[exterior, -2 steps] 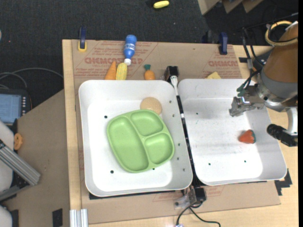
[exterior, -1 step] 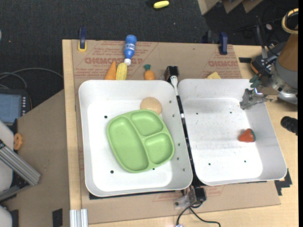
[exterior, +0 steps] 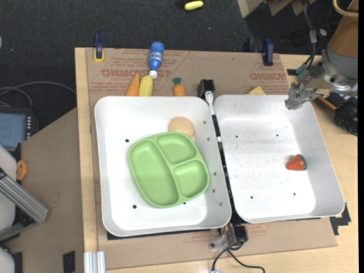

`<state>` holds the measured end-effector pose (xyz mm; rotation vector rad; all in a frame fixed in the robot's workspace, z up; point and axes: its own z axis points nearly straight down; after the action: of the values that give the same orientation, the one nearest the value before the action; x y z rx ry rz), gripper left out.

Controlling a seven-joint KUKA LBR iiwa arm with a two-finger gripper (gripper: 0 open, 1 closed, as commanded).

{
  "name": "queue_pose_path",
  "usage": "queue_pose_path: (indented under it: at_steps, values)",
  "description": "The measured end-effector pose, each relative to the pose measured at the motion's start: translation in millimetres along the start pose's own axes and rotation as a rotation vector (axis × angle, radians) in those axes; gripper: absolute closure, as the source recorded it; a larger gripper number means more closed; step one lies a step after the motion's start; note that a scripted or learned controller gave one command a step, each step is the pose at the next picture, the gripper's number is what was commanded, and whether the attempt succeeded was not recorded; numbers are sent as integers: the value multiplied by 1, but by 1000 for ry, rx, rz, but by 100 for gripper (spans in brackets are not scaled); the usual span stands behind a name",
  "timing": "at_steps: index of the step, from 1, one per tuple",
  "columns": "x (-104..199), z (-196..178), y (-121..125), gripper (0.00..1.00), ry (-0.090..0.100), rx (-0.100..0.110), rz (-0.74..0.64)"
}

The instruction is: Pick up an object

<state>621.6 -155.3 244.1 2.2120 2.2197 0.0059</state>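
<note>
The gripper hangs over the right bin's far edge; whether its fingers are apart or together cannot be told. A red strawberry lies alone in that bin, well apart, likely the easiest pick. Left bin holds a green tray

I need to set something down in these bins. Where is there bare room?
The right bin is mostly bare: free floor runs from its left wall to the red toy near its right wall. The left bin is crowded: the green divided plate fills its middle, with a tan ball behind; thin margins remain. The gripper hovers at the right bin's far corner.
</note>
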Motion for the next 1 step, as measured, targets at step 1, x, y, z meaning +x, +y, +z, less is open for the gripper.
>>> queue_pose_path:
  at_steps: [1]
  values:
    - [28,-2,19,100,2,3,-1]
